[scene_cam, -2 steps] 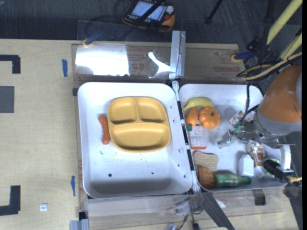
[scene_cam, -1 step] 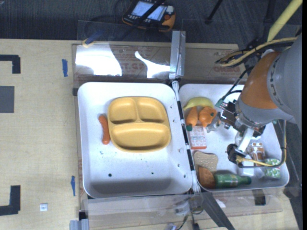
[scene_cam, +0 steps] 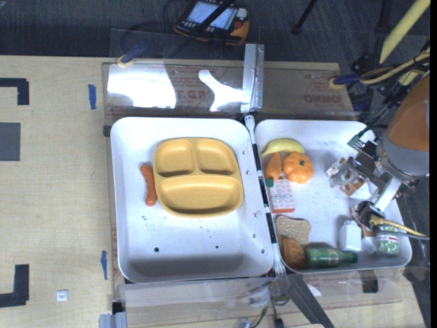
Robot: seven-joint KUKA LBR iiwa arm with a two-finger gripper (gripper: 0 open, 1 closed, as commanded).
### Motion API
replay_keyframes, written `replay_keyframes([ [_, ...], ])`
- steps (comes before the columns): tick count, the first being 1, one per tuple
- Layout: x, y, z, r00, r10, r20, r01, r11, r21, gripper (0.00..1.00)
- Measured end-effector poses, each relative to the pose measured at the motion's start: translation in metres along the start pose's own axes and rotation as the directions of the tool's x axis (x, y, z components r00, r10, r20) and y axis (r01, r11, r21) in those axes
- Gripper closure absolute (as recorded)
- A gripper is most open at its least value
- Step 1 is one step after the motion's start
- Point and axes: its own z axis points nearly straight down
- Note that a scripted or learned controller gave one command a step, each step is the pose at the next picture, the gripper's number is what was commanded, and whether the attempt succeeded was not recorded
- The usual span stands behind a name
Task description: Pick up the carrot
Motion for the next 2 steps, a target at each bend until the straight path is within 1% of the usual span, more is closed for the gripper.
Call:
replay_keyframes([
  [1, 0.085, 0.025, 0.041, 0.998, -0.07, -0.006, 0.07, 0.997, -0.011, 0.0],
  [2, 0.09, 0.035, 0.05, 0.874, -0.485, 0.004, 0.485, 0.873, -0.059, 0.0],
])
